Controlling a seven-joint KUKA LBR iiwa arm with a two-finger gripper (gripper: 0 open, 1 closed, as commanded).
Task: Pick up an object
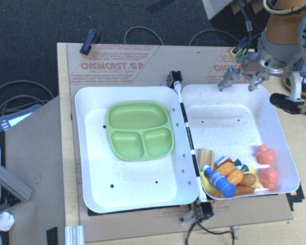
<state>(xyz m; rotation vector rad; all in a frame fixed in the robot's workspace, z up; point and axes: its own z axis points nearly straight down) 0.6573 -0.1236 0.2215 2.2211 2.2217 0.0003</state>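
My gripper (pixel 241 82) hangs over the far rim of the right bin (pixel 229 117), fingers spread open with nothing between them. Small objects crowd the right bin's near corner: a blue bottle (pixel 219 181), an orange piece (pixel 225 168), a tan block (pixel 205 157) and a brown piece (pixel 249 179). Two pink lumps, one (pixel 265 154) above the other (pixel 269 176), lie by the right wall. All of these sit well below the gripper in the view. A green three-compartment plate (pixel 141 129) rests in the left bin (pixel 94 172).
A black clip (pixel 174 77) joins the bins at the far end of the divider. A blue clamp (pixel 88 41) sits on the board's far left edge. Cables loop beyond the bench, and a black part (pixel 287 103) juts in at the right.
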